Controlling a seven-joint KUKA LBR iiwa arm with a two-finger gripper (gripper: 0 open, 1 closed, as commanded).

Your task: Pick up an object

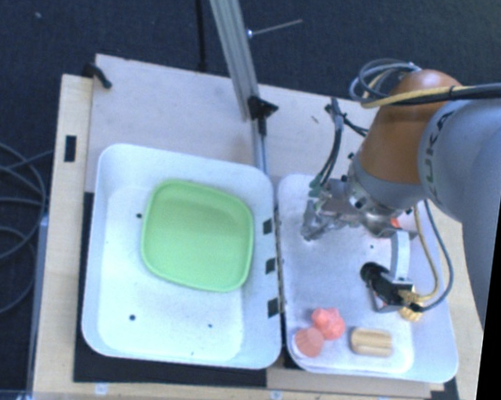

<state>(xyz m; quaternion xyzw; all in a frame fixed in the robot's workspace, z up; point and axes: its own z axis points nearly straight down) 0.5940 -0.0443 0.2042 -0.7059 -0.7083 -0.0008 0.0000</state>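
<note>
Right bin (423, 350), near edge: pink lump (329, 322), red disc (309, 342), tan block (371, 342), all apart from the hand (313, 223). Hand at the bin's far left corner, state unclear. Left bin (107, 313): green plate (198, 235).

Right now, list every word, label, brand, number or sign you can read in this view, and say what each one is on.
Readable text: none.
Grey arm link: pale lettering near its left edge, too blurred and cut off to read.
Green plate in the left bin: no marking visible.
Pink and tan toy food pieces in the right bin: no marking visible.
Gripper: no label visible.
</note>
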